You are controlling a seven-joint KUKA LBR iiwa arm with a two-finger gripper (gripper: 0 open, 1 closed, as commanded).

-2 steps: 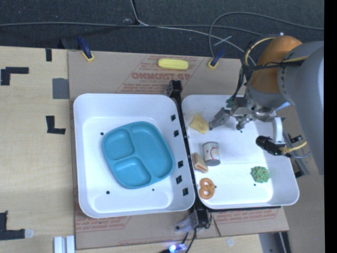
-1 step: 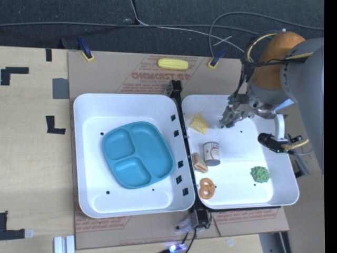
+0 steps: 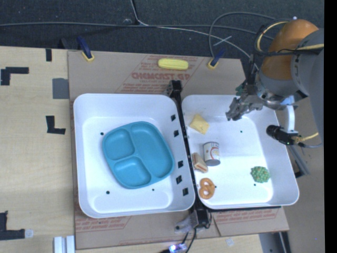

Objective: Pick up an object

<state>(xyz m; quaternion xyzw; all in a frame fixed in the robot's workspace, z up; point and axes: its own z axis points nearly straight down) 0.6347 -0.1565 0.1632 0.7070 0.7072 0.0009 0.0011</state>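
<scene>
The gripper (image 3: 235, 113) is held over the right bin (image 3: 274, 157), its grip state not discernible, well apart from the cheese wedge (image 3: 199, 124) and small can (image 3: 211, 153), so bare floor could be grasped.

Tool (image 3: 235, 111) dark grey, orange band (image 3: 287, 41) above the wrist. Both bins white: right bin (image 3: 279, 157) under the tool, left bin (image 3: 87, 157) well to its left. Left of the tool, pale yellow cheese wedge (image 3: 199, 124). Below-left of it: can (image 3: 211, 153) white with red label print, tan bread piece (image 3: 200, 164), orange-brown pretzel (image 3: 206, 188). Below the tool, green broccoli (image 3: 259, 174). Far left, light blue divided plate (image 3: 138, 153). Yellow banana (image 3: 172, 64) up-left, on brown cardboard (image 3: 131, 73) with red lettering. Tabletop (image 3: 31, 141) pale wood with black marks.
</scene>
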